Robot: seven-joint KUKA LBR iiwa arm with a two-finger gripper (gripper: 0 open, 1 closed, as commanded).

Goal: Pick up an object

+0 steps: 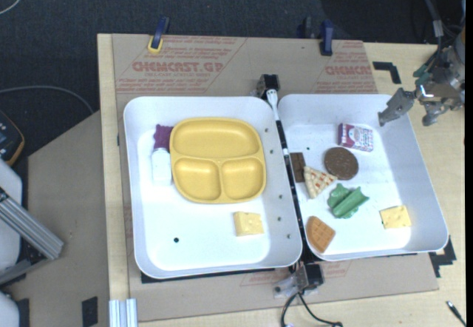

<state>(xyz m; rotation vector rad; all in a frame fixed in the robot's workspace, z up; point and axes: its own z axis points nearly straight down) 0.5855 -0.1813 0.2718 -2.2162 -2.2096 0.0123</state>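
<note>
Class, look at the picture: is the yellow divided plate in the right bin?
No, the yellow divided plate lies in the left bin, beside a cheese piece.

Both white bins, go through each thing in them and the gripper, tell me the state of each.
Yellow divided plastic tray: flat, left bin.
Yellow cheese block: left bin, loose.
Brown round cookie: right bin, flat.
Green toy vegetable: right bin, untouched.
Gripper: open, holding nothing.

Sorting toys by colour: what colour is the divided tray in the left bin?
Yellow; the divided tray shows clearly in the camera view.
</note>
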